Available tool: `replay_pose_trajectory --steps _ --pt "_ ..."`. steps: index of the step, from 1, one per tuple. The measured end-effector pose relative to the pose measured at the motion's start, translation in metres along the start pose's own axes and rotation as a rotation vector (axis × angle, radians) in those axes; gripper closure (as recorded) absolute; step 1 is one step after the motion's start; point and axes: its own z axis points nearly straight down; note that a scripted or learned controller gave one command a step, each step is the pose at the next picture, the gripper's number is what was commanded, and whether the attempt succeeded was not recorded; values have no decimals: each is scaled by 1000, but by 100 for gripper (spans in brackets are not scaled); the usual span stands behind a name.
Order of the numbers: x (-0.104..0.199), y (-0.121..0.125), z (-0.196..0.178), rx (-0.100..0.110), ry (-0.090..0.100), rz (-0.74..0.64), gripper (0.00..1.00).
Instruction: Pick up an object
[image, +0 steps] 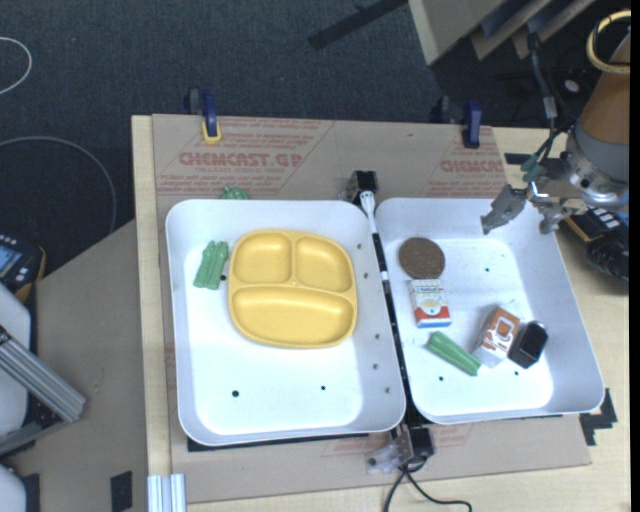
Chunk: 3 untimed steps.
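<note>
Five loose pieces in the right bin (560, 290), none lifted. Farthest back, a brown round disc (422, 257), flat on the floor near the bin's left wall. Just in front of it, a small red-and-white carton (431, 303), close to the disc but apart from it. Nearer the front, a green stick (453, 354), lying at a slant. To its right, an orange-and-white box (499, 335), tilted, with a black block (528, 343) touching or nearly touching its right side; cannot tell which.

Over the far right corner of that bin, the gripper (522, 215), spread wide, with nothing between its fingers (497, 214). Hangs well apart from the disc and from the rest of the pieces, close to the bin's back rim. Behind it, the grey wrist and the orange band of the arm (605, 120), reaching in from the right.

In the left bin (270, 400), a yellow divided plate (293, 288) with three compartments, set toward the back. Just beside its left edge, a green bundle (211, 265), upright along the bin's left side. Outside that bin, at its back rim, a small green scrap (234, 193).

Under both bins, a brown board (300, 160) with red lettering, held by two blue clamps (208, 115) at its far edge. Black cable at the front, between the bins.
</note>
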Motion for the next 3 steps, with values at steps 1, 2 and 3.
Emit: replay_pose_trajectory --steps 1,2,3 --pt "0 1 -11 -3 -1 -1 100" --pt "90 -13 24 6 4 -8 100" --pt "180 -48 58 8 5 -9 100"
